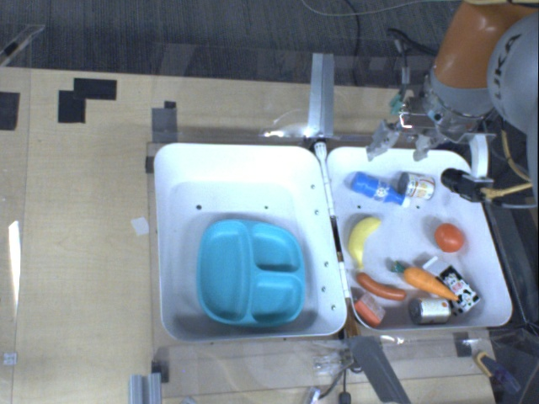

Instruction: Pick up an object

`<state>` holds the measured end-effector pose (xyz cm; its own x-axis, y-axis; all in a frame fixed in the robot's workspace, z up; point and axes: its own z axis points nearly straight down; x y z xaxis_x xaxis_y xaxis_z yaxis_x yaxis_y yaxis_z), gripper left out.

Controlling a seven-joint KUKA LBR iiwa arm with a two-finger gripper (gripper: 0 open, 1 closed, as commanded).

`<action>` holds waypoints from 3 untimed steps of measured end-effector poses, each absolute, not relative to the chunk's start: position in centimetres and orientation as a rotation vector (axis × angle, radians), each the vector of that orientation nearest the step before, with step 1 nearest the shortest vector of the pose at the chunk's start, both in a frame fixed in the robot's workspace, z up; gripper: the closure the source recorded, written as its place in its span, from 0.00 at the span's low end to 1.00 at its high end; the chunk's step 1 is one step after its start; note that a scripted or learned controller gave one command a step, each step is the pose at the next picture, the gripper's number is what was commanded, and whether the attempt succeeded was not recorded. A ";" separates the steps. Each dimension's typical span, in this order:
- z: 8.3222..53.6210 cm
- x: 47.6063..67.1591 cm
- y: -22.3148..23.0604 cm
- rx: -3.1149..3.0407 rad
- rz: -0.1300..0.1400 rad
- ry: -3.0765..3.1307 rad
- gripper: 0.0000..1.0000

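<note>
Pick not yet made: gripper (pixel 399 146) hangs spread and unladen over the right bin's (pixel 497 263) far edge, above the blue bottle (pixel 379 188) lying near that edge; descent, closing and lift remain.

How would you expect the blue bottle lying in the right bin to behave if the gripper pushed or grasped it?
The blue bottle lies on its side, so its round body would probably roll if nudged from the side. Its smooth surface may slip between the fingers of the gripper. It looks like light plastic, so it would likely shift easily toward the can beside it.
</note>
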<state>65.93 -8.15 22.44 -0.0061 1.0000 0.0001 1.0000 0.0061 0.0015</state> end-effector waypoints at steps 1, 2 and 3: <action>11.8 66.9 -11.2 2.368 0.006 2.059 0.00; 19.4 67.0 -4.9 2.339 0.006 2.093 0.00; 14.0 63.0 -11.8 2.327 0.000 2.110 0.00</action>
<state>62.99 -11.76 13.96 0.0978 0.9952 -0.0003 0.9952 -0.0978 0.0000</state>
